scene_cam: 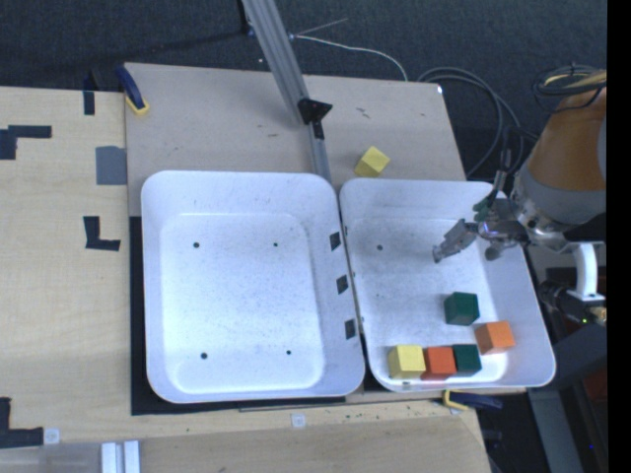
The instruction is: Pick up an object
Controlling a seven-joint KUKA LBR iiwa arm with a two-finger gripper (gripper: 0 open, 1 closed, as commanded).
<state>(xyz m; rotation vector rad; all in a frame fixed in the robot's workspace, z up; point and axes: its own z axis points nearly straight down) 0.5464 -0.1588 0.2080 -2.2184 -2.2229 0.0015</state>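
Two green blocks (pixel 460 308) — one yellow (pixel 405 360), two orange (pixel 494 337).

The end effector (pixel 463 242) is hovering over the right bin (pixel 394 215). Below it a green block (pixel 460 308) is lying, with orange (pixel 495 337), yellow (pixel 406 361), red (pixel 440 361) and green (pixel 467 359) blocks beyond.

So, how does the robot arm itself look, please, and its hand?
The arm is grey with a broad orange band above the wrist. Its hand is small, dark grey metal, with two thin fingers. Black cables lie on the floor behind it.
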